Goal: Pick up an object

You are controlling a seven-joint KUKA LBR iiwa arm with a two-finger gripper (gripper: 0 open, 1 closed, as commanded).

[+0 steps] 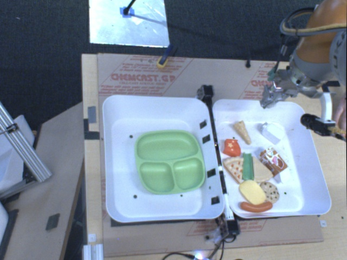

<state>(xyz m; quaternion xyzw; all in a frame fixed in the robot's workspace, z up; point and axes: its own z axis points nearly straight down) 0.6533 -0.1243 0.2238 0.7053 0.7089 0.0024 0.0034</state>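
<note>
Grey gripper (269, 99) blurred over right bin (312, 145) rim; grip state unreadable.

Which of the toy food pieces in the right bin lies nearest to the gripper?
The pale translucent block near the bin's far edge; it lies just below the gripper. The cone sits further left, the other pieces lower.

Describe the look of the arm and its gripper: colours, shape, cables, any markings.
The arm has a rounded orange band above a grey wrist section. A dark cable loops along its upper side. The gripper is a small grey metal piece, too blurred to make out markings. A white bracket with a black cylindrical part sits beside the wrist.
</note>
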